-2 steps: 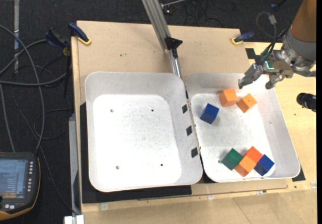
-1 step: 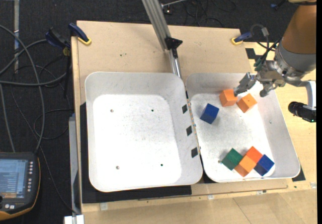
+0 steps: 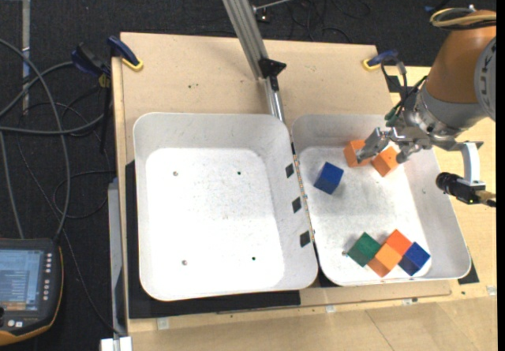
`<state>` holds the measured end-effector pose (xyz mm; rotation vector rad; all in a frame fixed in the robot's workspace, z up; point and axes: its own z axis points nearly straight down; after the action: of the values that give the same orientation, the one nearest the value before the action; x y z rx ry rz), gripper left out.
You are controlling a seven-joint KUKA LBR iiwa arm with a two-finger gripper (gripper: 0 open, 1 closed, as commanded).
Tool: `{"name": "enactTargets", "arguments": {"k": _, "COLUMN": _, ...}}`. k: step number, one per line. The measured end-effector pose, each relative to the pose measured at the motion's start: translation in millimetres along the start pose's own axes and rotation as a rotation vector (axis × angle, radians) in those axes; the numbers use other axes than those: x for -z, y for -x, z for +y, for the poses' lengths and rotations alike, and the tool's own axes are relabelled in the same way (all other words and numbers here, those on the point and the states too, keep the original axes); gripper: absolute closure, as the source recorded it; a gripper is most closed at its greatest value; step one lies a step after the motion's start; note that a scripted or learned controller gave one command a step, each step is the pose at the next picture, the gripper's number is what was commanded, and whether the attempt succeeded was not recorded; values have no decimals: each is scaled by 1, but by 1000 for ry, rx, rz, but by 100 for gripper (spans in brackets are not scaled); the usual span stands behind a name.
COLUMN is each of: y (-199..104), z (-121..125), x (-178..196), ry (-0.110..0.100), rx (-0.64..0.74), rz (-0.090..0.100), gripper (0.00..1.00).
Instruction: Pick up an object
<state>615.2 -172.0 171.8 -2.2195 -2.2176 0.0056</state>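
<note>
We found the gripper (image 3: 377,154) low over the right bin (image 3: 442,219), its jaws among two orange blocks (image 3: 354,153); whether they gripped one we could not tell. That bin also held a blue cube (image 3: 329,177) and a green-orange-blue cluster (image 3: 388,253). The left bin (image 3: 158,136) sat alongside on the tabletop (image 3: 197,69).

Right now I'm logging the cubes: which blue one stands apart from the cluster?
The blue cube near the right bin's left wall stands alone. The other blue cube sits at the near edge, pressed against an orange cube beside a green cube.
</note>
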Motion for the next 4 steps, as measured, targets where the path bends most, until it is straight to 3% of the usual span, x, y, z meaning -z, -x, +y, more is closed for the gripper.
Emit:
{"name": "enactTargets", "arguments": {"k": 1, "y": 0, "z": -10, "x": -58, "ry": 1, "rx": 0, "rz": 1, "gripper": 0}}
{"name": "enactTargets", "arguments": {"k": 2, "y": 1, "z": -8, "x": -44, "ry": 8, "rx": 0, "rz": -2, "gripper": 100}}
{"name": "enactTargets", "arguments": {"k": 4, "y": 8, "z": 5, "x": 58, "ry": 13, "rx": 4, "rz": -3, "gripper": 100}}
